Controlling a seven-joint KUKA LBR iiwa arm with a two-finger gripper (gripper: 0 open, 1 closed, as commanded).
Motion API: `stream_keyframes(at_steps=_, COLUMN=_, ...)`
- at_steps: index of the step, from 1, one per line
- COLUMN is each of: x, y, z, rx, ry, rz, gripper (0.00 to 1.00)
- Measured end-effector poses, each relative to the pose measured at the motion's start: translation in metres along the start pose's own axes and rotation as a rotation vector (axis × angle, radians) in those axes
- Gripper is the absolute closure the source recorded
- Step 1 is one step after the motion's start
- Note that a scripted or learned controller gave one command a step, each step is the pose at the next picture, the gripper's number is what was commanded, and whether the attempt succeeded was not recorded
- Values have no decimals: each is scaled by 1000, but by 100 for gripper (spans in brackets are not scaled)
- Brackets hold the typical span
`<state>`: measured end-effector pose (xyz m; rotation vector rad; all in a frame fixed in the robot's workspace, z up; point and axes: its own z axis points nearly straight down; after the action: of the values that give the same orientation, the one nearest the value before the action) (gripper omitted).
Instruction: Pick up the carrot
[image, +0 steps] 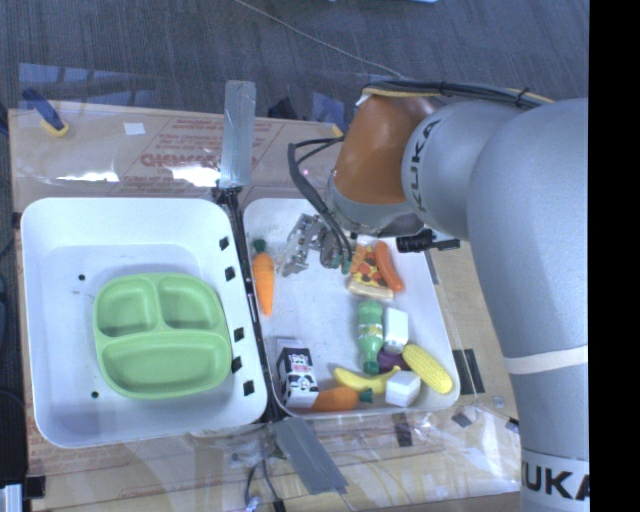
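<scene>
- Grey arm (530, 300) is the closest thing to the lens — a fat, smooth, matte tube coming in from 3 o'clock, with a glossy orange band (375, 150) just above the wrist and black cables looped over it.
- Gripper (305, 245) hangs off that wrist over the upper part of the right bin (300, 345). It's a small metallic, kinda shiny cluster, and honestly I can't make out how the tips are set — too blurry and too small. Nothing visible clamped in it.
- Carrot (263, 282) is a slim orange taper with a green top, lying near the right bin's left wall at about 9 o'clock, top end pointing to 12. It sits just beside the gripper, at roughly 8 o'clock from it, and looks apart from it.
- Both bins are shallow white plastic with rounded corners. The left bin (50, 300) holds a green divided plate (160, 335), smooth, with three compartments.
- Rest of the right bin is plastic toy food: a pizza slice (372, 275) at 2 o'clock, a green bottle (370, 330), a bumpy yellow corn cob (428, 368), a banana (362, 380) and a little milk carton (297, 372) down toward 6 o'clock.
- Bench underneath looks like cardboard under crinkly clear plastic, with strips of grey tape (238, 130) at 12 o'clock.
</scene>
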<state>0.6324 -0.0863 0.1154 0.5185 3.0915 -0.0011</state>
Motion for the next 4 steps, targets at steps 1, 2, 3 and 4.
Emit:
stream_keyframes(at_steps=1, x=7, y=62, z=-80, rx=-1, ry=2, rz=316, gripper=100)
stream_keyframes(at_steps=2, x=7, y=60, z=-78, rx=1, ry=5, rz=317, gripper=0)
stream_keyframes(at_steps=3, x=7, y=56, z=-77, rx=2, ry=4, rz=500, gripper=0)
stream_keyframes(at_steps=4, x=71, y=31, z=-76, rx=5, ry=9, rz=626, gripper=0)
